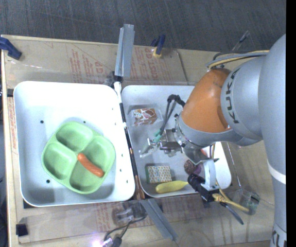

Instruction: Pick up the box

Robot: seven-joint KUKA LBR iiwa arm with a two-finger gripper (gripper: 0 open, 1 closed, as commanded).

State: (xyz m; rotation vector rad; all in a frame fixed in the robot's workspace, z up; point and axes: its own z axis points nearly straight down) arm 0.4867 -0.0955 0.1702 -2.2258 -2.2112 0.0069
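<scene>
Your arm (pixel 240 96), grey with its orange band, sits closest to the lens and covers the right side of the right bin (pixel 137 138). 2 white bins lie side by side on the bench (pixel 60 60); the left bin (pixel 29 112) carries a green divided plate (pixel 78 157) toward its front edge, with an orange sausage-like piece (pixel 90 164) lying across it. In the right bin you can see the gripper (pixel 155 144) near the middle, close to the left wall, but whether it is open or closed you cannot tell. Just behind it, near the bin's back left corner, lies the box (pixel 143 116), apart from the gripper. By the front edge sit a patterned packet (pixel 159 173) and, touching that edge, a yellow banana-like piece (pixel 171 187).
</scene>
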